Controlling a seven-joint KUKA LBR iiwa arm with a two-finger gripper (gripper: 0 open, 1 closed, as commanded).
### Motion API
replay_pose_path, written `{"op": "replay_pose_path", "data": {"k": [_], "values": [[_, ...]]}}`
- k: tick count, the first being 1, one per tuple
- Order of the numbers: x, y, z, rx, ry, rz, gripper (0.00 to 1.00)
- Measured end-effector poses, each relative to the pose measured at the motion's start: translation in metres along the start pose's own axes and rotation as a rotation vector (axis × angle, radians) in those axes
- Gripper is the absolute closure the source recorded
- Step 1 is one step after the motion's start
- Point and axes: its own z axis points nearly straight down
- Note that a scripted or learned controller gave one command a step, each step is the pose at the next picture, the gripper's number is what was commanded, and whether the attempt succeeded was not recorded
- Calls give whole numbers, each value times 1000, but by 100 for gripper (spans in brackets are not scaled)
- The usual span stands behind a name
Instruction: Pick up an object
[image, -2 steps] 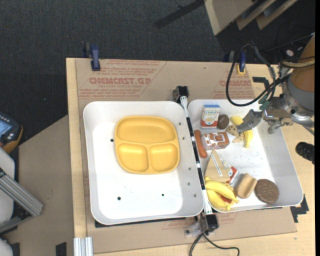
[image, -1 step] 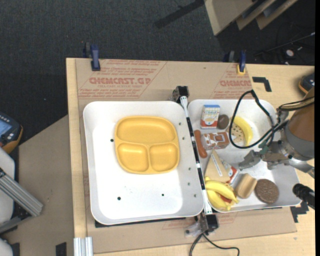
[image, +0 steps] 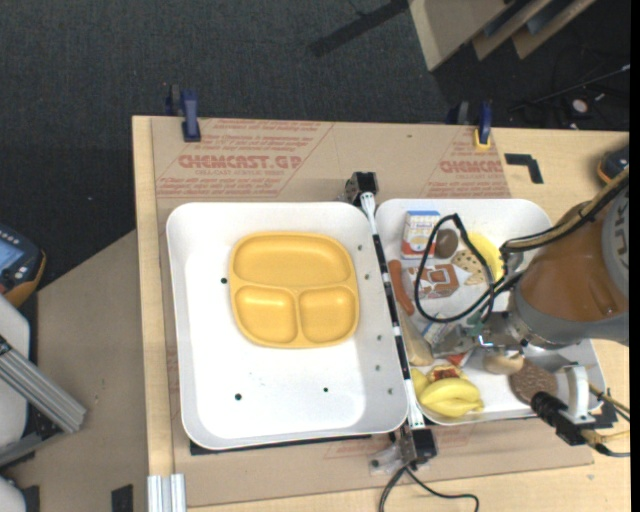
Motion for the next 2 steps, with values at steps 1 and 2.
{"op": "replay_pose_path", "data": {"k": [1,2], "values": [[25,-1,-2,2,-3,-2,0],[-54,123,-3,-7,-10,-2,0]]}}
